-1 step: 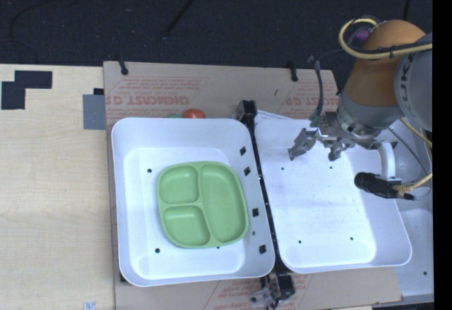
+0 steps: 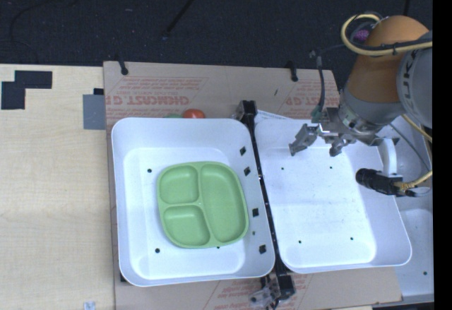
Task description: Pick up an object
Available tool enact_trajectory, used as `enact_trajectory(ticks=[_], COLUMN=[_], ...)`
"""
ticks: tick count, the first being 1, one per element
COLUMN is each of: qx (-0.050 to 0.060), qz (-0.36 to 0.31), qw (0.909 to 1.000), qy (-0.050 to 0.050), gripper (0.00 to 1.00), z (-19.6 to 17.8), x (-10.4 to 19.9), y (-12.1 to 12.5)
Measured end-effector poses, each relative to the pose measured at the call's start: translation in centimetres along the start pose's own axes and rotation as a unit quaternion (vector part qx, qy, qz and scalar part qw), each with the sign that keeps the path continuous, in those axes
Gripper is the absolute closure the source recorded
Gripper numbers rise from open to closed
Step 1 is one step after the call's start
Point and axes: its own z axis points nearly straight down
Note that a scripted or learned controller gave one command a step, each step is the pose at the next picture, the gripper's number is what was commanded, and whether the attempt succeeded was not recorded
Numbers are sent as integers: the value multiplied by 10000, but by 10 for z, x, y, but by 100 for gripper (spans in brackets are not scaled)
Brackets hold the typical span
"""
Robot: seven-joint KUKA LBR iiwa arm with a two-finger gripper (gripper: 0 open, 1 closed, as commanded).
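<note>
Red print on cardboard sheet (image 2: 212, 93) under the bins, behind left bin: upside-down, approx. "CHEMCRET", rest illegible. More red print at front edge, unreadable.

The pale green 3-compartment plastic plate (image 2: 202, 203) looks smooth and matt; the 2 shallow white plastic bins (image 2: 134, 160) look smooth, over printed brown cardboard (image 2: 212, 90).
</note>
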Motion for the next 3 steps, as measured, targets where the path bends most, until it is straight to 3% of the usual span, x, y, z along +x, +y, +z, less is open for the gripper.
enact_trajectory(ticks=[2,3], qx=[24,7], qz=[7,26], qw=[10000,10000], qy=[2,3], gripper=[0,100], z=[115,102], x=[-5,-6], y=[-4,-3])
